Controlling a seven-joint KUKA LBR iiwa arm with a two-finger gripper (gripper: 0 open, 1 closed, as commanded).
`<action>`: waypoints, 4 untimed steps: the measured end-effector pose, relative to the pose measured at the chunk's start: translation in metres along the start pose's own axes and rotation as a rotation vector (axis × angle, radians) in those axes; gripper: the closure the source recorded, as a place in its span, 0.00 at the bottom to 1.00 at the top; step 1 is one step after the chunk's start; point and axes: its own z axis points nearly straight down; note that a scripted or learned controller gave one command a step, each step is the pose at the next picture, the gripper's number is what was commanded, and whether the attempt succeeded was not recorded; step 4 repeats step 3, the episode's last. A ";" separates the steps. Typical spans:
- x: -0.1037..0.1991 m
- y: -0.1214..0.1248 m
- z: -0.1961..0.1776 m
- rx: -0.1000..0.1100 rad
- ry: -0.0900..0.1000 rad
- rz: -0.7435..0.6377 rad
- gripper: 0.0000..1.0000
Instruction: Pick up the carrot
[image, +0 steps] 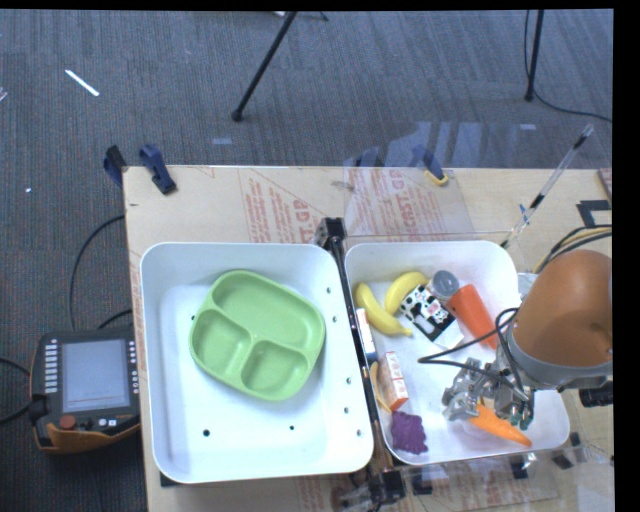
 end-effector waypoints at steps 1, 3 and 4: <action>0.000 0.000 -0.007 -0.002 0.004 0.005 1.00; -0.009 -0.020 0.001 0.002 -0.005 0.071 0.00; -0.009 -0.020 0.001 0.002 -0.005 0.071 0.00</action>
